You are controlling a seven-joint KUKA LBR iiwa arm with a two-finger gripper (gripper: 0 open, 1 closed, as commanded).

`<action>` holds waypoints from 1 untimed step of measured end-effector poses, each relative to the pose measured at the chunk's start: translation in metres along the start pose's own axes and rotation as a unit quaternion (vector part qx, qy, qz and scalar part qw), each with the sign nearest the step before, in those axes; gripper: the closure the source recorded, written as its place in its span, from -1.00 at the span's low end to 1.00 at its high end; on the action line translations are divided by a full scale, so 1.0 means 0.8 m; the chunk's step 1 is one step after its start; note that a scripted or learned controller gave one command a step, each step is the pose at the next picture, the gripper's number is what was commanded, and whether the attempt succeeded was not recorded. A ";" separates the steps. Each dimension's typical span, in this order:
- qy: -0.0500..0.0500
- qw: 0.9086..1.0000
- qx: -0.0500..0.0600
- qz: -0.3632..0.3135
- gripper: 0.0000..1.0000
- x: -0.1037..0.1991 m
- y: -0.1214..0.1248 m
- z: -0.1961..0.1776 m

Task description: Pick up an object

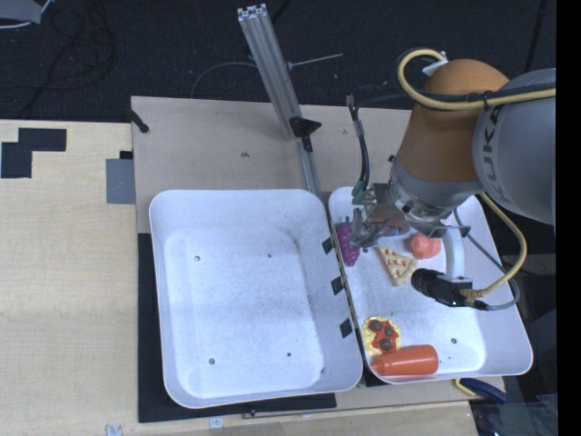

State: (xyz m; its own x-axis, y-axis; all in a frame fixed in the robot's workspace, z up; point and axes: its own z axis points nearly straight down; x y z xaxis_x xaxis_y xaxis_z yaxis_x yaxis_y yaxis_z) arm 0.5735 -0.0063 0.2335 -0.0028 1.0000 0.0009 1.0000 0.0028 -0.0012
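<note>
The grey arm's jaws (363, 230) hang low in the right white bin (490, 348), just beside a purple toy (347, 241) at its left wall; whether they are spread cannot be told. A triangular pizza slice (396, 264) lies nearby.

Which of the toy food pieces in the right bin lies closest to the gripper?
The purple piece, at the right bin's left wall beside the gripper. The pizza slice, the pink piece and the hot dog lie farther off.

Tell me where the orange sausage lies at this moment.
The orange sausage lies in the right bin, near its front edge, just below the small yellow pizza toy.
</note>
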 end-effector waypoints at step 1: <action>0.000 1.000 -0.001 0.000 1.00 0.052 -0.040 -0.009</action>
State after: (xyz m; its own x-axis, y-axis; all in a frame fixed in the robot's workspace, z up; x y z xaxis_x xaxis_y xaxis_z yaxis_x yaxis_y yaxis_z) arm 0.5416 0.0351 0.2409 -0.0027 1.0000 0.0008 1.0000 0.0027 -0.0002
